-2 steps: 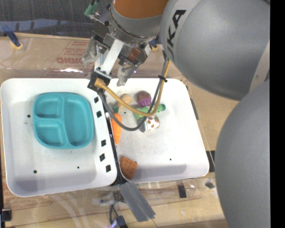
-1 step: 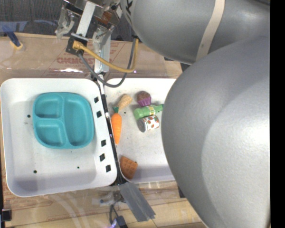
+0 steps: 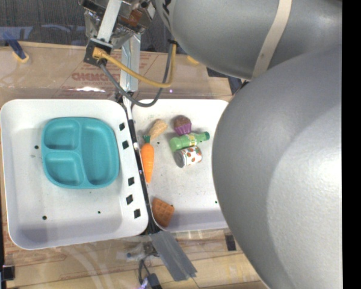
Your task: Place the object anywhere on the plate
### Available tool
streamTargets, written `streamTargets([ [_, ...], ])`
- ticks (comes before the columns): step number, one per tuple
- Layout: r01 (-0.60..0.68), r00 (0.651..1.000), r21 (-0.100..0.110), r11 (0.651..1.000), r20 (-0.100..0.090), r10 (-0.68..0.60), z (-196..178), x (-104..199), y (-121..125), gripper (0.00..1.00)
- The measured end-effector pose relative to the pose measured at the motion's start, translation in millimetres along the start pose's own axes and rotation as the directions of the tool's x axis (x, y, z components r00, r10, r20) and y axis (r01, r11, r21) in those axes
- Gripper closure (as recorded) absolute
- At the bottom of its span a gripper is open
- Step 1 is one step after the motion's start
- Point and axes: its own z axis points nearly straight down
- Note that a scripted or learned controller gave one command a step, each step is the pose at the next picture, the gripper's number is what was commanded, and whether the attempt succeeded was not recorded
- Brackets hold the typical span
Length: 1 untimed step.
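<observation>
A teal divided plate (image 3: 81,152) lies in the left bin (image 3: 18,221), with nothing on it. In the right bin lie an orange carrot (image 3: 147,161), a tan bread roll (image 3: 157,128), a purple item (image 3: 182,124), a green bottle (image 3: 189,140), a white cup with red spots (image 3: 190,156) and an orange-brown wedge (image 3: 162,211). My gripper (image 3: 130,71) hangs above the back edge where the two bins meet, apart from all the objects. Nothing shows in it.
The grey arm (image 3: 277,131) covers the right part of the right bin (image 3: 192,218). The divider between the bins (image 3: 135,179) runs just left of the carrot. A piece of grey tape (image 3: 171,254) lies on the bench in front.
</observation>
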Motion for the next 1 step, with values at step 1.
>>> streamTargets([
  [1, 0.162, 0.987, 0.007, 0.987, 0.005, -0.162, 65.5, 27.2, -8.1, 1.0],
])
